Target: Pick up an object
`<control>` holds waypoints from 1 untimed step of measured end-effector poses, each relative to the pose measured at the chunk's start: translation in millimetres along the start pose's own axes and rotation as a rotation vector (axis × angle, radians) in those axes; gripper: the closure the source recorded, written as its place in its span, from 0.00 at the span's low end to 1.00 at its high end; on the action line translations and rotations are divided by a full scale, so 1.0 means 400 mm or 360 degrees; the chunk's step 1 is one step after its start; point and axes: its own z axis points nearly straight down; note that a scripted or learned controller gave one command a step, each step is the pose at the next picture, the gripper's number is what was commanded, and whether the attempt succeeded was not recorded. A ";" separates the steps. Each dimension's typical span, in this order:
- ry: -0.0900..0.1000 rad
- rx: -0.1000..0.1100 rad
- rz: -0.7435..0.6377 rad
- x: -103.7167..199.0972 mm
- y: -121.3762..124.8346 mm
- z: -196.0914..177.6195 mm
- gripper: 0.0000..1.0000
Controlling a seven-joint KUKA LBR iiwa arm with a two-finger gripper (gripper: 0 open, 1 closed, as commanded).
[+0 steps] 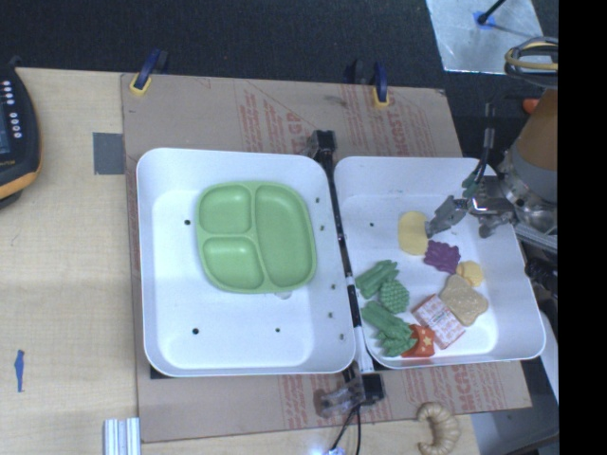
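Reaching in from the right, the gripper [465, 214] hangs over the right bin [379, 183], its fingers spread and grasping nothing — one fingertip just beside the pale yellow toy [412, 232]. Below lie a purple grape cluster [442, 254], a tan bread slice [464, 300] and green vegetables [382, 297]. A green divided plate [256, 236] sits in the left bin [166, 339].

Tool [459, 213] hovers beside yellow piece [413, 232].
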 end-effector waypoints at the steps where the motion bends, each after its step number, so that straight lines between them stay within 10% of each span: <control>1: 0.0001 0.0011 -0.0007 0.003 0.062 0.201 0.00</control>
